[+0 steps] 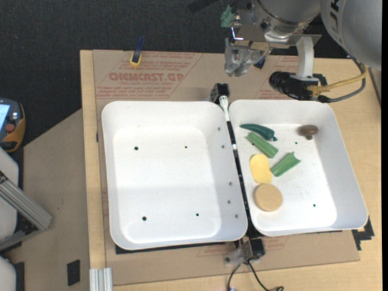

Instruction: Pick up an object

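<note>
My gripper (240, 62) hangs above the back edge of the bench, behind the seam between the two bins, well clear of every object. In the right bin (339, 180) lie a dark green pepper-like piece (259, 130), a light green stick (262, 144), a second green piece (285, 163), a yellow oval piece (261, 168), a tan round disc (268, 197) and a small brown lump (308, 131). Nothing shows between the fingers.
The left bin (121, 162) sits beside the right one on a brown board (151, 74). A small yellow and blue clip (137, 54) lies on the board at the back left. A black clamp (219, 92) sits at the bins' back seam.
</note>
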`<state>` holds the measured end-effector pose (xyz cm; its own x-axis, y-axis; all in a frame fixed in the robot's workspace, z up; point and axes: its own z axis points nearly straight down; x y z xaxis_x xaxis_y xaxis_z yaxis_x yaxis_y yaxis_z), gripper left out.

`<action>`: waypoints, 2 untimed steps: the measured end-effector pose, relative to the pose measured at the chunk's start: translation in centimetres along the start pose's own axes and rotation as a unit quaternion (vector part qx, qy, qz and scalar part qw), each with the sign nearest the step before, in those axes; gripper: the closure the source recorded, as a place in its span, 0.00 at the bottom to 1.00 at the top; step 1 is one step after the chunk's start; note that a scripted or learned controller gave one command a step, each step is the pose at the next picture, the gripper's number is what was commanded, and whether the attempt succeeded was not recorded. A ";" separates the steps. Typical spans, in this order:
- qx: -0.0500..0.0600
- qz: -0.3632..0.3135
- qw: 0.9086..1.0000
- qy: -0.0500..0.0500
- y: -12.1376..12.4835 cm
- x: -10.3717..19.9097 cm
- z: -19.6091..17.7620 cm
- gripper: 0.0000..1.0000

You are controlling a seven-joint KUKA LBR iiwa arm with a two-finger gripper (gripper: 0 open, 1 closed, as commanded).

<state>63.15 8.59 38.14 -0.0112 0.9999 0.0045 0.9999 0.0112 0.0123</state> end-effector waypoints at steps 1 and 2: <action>0.011 0.002 1.000 -0.002 -4.0 5.5 5.6 1.00; 0.009 0.003 1.000 -0.002 -3.2 10.5 8.8 1.00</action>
<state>59.96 19.11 29.33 -0.0054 1.0000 0.0004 1.0000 0.0054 -0.0066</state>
